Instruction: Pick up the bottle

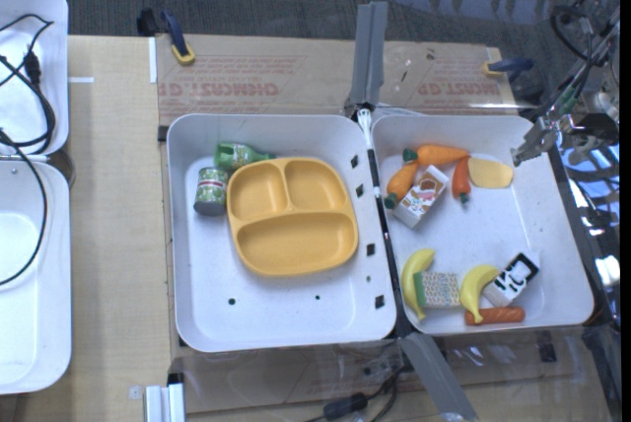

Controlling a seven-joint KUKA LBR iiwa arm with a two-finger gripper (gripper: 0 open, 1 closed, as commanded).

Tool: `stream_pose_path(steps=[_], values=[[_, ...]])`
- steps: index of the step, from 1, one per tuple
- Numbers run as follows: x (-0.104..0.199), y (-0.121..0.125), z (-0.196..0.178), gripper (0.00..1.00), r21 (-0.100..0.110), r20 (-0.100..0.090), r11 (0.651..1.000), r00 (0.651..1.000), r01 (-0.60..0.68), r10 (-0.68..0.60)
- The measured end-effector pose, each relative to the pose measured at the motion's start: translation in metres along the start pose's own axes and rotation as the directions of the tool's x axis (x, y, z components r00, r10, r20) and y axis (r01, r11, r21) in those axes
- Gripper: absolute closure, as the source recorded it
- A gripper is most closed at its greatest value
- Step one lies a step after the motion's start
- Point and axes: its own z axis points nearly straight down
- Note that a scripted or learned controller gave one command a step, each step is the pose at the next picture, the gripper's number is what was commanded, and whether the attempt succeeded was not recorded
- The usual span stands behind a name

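Our pincer (529, 147) is hanging at the far right, over the upper right rim of the right bin (552, 243), and we are not able to tell whether it is open or closed; we are seeing nothing gripped in it. We are finding the bottle (238, 154), green, lying on its side in the upper left corner of the left bin (286, 312), well apart from the pincer. It is lying just beside the upper left edge of a yellow divided plate (293, 215), with a small can (210, 190) just below it, also against the plate's left side. In the right bin we are seeing three carrots (441, 154) gathered around a small carton (422, 196) near the top, and a pale yellow piece (490, 174) just beside them, nearest the pincer. Along the lower edge two bananas (415, 278) are lying on either side of a small block (441, 289), with a black-and-white item (514, 277) to their right.
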Motion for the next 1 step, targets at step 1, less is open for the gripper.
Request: stream_pose_path(steps=[1], values=[[0.0212, 0.0139, -0.0089, 0.0, -0.001, 0.001, 1.0, 1.0, -0.028, 0.028]])
